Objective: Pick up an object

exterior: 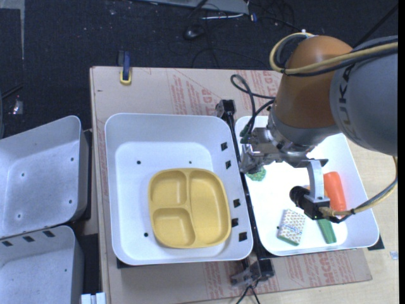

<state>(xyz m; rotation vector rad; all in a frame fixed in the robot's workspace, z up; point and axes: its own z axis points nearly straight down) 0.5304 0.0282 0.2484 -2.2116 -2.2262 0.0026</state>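
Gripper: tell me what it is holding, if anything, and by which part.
Cannot be told. The gripper sits low at the near-left corner of the right bin, over something small and green, and the wrist hides any hold.

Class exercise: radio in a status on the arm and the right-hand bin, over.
Tool low over right white bin's left edge. Orange carrot-shaped toy, patterned green-white packet, green stick lie loose. Arm overhangs bin's middle.
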